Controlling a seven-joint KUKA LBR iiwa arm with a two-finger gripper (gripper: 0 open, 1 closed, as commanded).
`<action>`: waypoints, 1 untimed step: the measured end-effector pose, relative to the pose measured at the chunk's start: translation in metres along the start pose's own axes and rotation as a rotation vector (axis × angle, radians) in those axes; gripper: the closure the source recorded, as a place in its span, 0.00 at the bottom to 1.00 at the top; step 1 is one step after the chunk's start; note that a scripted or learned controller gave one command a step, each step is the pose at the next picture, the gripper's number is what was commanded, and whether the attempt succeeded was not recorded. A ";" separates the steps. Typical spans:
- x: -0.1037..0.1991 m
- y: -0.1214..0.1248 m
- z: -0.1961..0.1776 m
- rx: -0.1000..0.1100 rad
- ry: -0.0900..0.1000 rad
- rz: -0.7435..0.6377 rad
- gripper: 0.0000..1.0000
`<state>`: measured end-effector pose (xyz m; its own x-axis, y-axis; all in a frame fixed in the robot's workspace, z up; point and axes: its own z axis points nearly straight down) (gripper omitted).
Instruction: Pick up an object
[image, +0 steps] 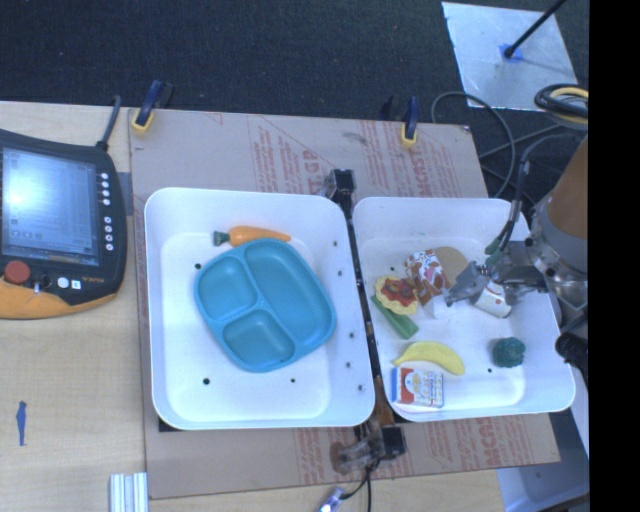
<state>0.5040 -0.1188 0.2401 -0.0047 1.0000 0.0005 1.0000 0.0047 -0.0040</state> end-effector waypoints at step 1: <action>-0.002 0.006 0.082 0.002 -0.001 -0.001 0.00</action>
<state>0.5101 -0.1205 0.1582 -0.0052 1.0000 -0.0001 1.0000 0.0052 -0.0064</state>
